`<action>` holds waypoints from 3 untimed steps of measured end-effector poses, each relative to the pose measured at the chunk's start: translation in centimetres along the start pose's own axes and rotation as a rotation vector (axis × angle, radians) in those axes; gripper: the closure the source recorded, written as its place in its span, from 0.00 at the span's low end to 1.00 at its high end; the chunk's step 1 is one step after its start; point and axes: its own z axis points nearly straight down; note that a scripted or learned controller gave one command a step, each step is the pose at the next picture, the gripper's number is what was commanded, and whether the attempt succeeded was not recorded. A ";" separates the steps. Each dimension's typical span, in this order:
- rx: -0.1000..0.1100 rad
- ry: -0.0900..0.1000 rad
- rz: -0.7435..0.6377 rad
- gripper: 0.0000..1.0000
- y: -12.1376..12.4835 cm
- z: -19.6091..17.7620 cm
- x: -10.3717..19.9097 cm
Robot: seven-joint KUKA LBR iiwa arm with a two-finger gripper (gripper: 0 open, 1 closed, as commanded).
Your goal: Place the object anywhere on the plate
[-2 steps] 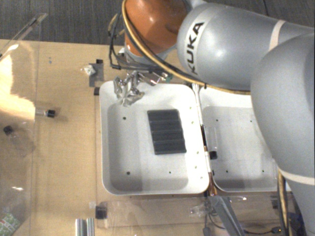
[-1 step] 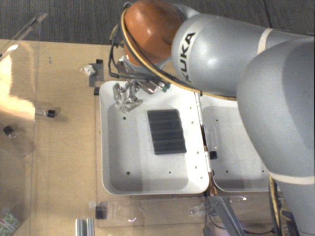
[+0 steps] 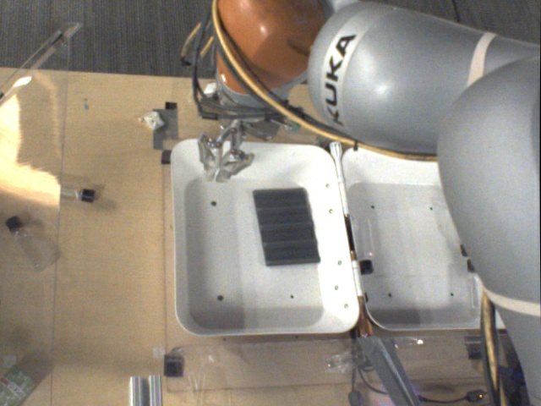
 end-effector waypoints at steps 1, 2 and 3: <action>-0.004 0.001 -0.589 1.00 -0.5 1.3 1.2; -0.005 0.001 -0.712 1.00 0.0 5.0 0.4; -0.005 0.002 -0.816 1.00 1.1 5.6 2.0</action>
